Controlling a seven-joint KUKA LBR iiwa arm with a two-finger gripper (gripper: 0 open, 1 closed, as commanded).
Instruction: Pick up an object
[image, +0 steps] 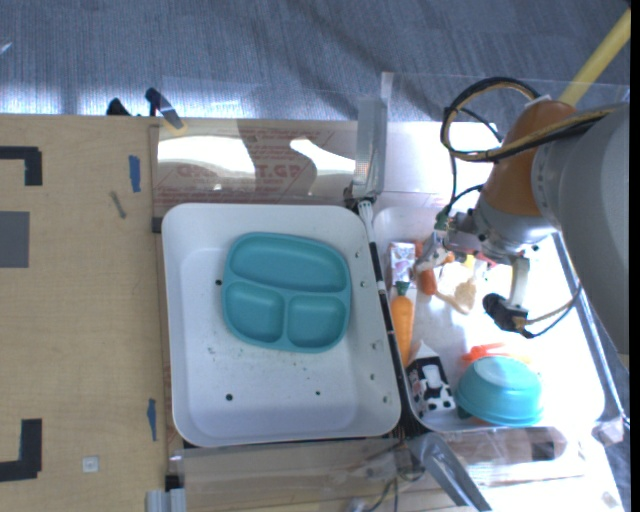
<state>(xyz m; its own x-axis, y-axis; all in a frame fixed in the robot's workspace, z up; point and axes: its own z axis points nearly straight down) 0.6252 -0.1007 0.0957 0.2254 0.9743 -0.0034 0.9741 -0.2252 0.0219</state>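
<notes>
One teal bowl (500, 392), one carrot (402, 322), one divided plate (286, 291); gripper (447, 258) state unclear.

There is faint reddish printing on the clear plastic sheet (255, 170) lying behind the left bin (190, 300), but the letters are too washed out by glare to read. The small packet (402, 262) at the near edge of the right bin (580, 330) carries some printed marks, too small to make out. The black-and-white item (430, 385) shows a pattern, no legible words.
</notes>
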